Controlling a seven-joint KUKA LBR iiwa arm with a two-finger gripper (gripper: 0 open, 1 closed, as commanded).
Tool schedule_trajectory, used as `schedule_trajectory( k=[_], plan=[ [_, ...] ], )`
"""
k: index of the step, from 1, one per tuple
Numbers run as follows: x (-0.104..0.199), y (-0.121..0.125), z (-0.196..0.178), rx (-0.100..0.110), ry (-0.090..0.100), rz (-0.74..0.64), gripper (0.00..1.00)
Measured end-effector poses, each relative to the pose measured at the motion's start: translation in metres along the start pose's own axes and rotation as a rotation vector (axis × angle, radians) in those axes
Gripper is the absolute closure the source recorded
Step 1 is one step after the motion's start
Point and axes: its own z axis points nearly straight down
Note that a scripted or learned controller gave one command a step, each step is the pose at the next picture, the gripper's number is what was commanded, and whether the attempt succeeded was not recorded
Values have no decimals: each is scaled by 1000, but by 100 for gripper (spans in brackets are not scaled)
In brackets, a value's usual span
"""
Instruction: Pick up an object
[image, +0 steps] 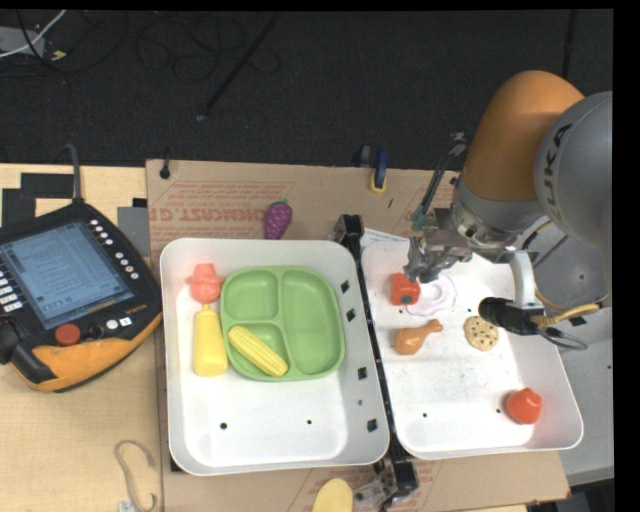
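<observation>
My gripper hangs over the back left part of the right bin, its tip just above and to the right of a small red and orange toy. I see nothing held in it. Beside that toy lies a pale, clear ring. Further forward in the same bin are a brown toy drumstick, a chocolate-chip cookie and a red tomato-like toy near the front right corner.
The left bin holds a green divided plate with a corn cob on it, a yellow bottle and a pink toy. Purple grapes lie behind the bins. A teach pendant sits at the left.
</observation>
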Motion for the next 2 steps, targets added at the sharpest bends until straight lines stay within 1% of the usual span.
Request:
schedule_trajectory(
  k=[1,2],
  plan=[
    [-10,4,14,0,-1,1,100],
    [-12,-4,-6,-3,0,5,100]
  ],
)
